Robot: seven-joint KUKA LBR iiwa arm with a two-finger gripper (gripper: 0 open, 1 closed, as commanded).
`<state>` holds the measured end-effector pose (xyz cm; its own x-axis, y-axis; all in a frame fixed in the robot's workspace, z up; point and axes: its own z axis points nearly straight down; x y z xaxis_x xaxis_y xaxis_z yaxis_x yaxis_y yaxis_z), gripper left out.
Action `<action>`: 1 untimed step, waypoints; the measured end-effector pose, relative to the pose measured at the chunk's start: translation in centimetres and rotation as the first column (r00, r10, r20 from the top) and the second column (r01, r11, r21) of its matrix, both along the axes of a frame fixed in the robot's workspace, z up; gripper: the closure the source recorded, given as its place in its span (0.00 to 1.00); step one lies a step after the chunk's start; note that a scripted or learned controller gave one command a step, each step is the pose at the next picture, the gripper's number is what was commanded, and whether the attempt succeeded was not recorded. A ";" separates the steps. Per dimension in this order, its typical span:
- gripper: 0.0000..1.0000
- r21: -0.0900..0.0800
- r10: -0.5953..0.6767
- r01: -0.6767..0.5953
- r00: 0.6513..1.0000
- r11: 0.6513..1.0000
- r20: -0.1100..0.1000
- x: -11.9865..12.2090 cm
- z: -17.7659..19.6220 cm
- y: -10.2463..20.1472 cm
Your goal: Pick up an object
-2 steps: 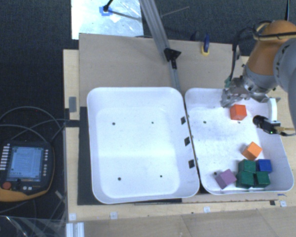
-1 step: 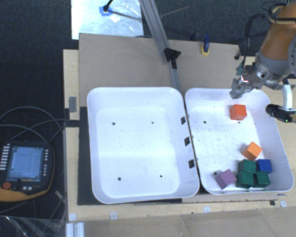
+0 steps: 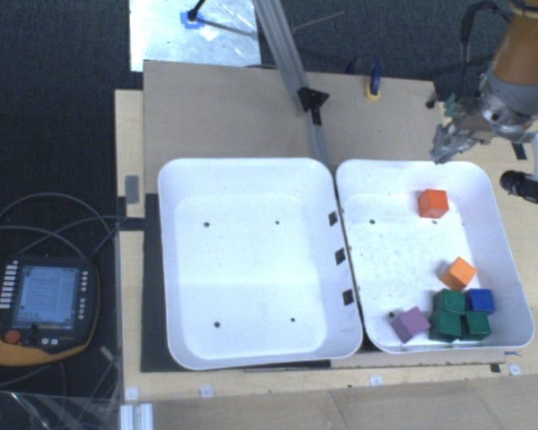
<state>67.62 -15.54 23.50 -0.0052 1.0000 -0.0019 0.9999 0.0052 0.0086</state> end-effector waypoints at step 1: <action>1.00 0.000 0.000 0.000 1.000 1.000 -0.004 0.1 0.0 0.0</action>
<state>67.72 -15.54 23.51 -0.0050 1.0000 -0.0020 1.0000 0.0050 0.0043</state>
